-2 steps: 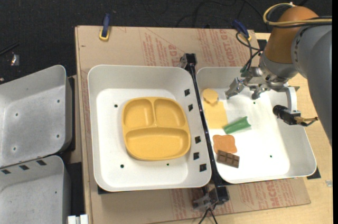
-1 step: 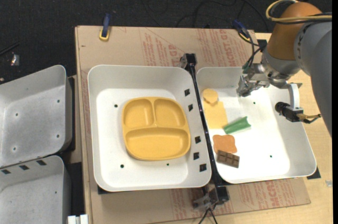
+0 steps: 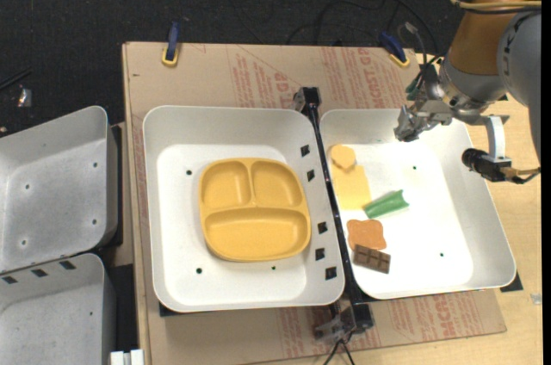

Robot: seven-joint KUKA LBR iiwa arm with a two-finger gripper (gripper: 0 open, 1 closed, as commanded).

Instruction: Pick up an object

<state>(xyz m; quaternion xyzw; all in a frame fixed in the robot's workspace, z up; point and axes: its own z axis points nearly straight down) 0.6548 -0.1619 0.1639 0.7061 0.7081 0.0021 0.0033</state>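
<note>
My gripper [image 3: 409, 131] hangs over the far edge of the right bin [image 3: 456, 208], up and to the right of the objects. Along that bin's left side lie a small yellow-orange round piece [image 3: 343, 157], a pale yellow flat slab [image 3: 350, 188], a green stick [image 3: 386, 203], an orange toast-shaped piece [image 3: 366, 232] and a brown chocolate bar [image 3: 373, 259]. Nothing shows between the fingers.
The left bin [image 3: 172, 148] holds a yellow divided plate [image 3: 254, 209]. A black clamp strip [image 3: 325, 208] runs between the bins. Grey trays [image 3: 52, 182] lie off the bench to the left. Blue clips [image 3: 171, 45] pin the cardboard at the back.
</note>
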